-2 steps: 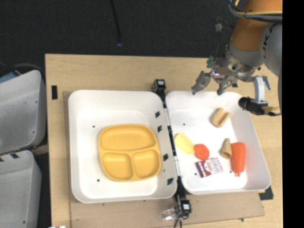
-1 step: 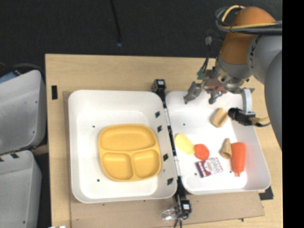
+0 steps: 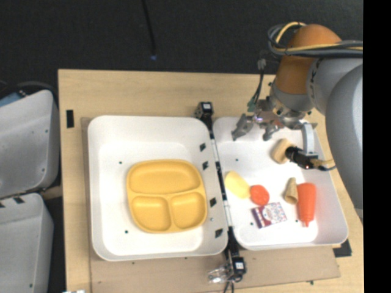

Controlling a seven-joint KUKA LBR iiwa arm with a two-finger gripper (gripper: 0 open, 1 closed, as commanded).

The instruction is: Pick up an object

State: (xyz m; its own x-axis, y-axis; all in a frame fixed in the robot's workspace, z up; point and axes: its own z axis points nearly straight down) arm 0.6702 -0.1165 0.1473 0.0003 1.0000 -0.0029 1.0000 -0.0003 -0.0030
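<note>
The tool (image 3: 255, 126), seen spread and holding nothing at the right bin's (image 3: 324, 237) far edge, is judged nearest the tan cork-like piece (image 3: 280, 151), lying just right and nearer the camera.

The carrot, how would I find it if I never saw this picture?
Look at the right bin, the one without the yellow tray. Go to its right side, near the front corner, where the carrot lies lengthwise. It is the long orange thing, far longer than the small round red-orange piece left of it, with a tan cone touching its side.
</note>
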